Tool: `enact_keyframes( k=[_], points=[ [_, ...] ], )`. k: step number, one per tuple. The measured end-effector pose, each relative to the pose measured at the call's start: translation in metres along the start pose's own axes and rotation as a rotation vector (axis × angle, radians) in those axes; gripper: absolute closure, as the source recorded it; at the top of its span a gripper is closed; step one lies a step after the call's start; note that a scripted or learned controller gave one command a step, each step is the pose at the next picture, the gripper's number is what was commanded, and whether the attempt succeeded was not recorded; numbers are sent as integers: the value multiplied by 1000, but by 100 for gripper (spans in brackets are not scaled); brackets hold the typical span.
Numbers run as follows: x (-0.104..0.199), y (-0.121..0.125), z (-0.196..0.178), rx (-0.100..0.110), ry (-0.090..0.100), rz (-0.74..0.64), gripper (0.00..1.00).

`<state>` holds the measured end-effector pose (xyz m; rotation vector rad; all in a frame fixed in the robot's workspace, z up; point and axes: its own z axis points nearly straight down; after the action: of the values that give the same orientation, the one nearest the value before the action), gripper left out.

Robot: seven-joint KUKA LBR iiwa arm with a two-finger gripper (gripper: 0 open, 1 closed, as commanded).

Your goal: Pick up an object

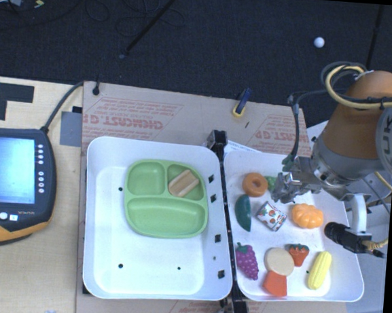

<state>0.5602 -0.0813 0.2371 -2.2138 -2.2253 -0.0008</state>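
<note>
— So, where are you in the job?

— Early, I judge. Left bin (99,246): a green divided tray (157,214) with a tan block (183,182), well away from me. Right bin (348,292): doughnut (254,184), green pepper (243,212), grapes (247,260), a small printed can (270,216), an orange fruit (307,216), corn (319,269). My hand (287,188) hangs over the doughnut and can, carrying nothing I can see.

— Next?

— Settle on one, likely the can, and descend squarely.

— Anything unclear?

— Whether my hand is wide or narrow, I cannot tell; it is a dark blur.
</note>
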Motion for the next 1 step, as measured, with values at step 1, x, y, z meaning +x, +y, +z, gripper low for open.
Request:
enact_keyframes(
  k=[1],
  points=[
    [52,19,-4,0,0,-1,100]
  ],
)
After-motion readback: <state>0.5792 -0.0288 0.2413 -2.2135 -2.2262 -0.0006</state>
